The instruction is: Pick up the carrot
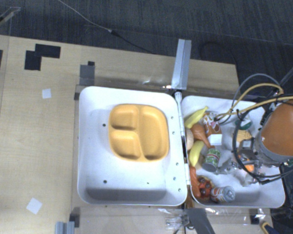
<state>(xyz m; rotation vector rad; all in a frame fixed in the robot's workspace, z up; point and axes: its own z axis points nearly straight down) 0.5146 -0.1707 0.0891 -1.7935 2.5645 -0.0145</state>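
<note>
An orange tapered piece that looks like the carrot (201,132) lies in the right bin (273,200), between two yellow bananas (196,117) near the bin's left wall. My gripper (241,167) hangs low over the middle of this bin, under the orange wrist band (284,129) and a tangle of cables. It is right of the carrot, with a small green can (212,158) between them. A small orange patch (249,167) shows by the gripper; what it belongs to is unclear.
The left bin (92,135) holds a yellow divided tray (138,132). In the right bin there are also a red-orange long item (193,178), a dark red cluster (205,188), a lying can (225,194) and small packets (213,122). A metal divider (183,141) separates the bins.
</note>
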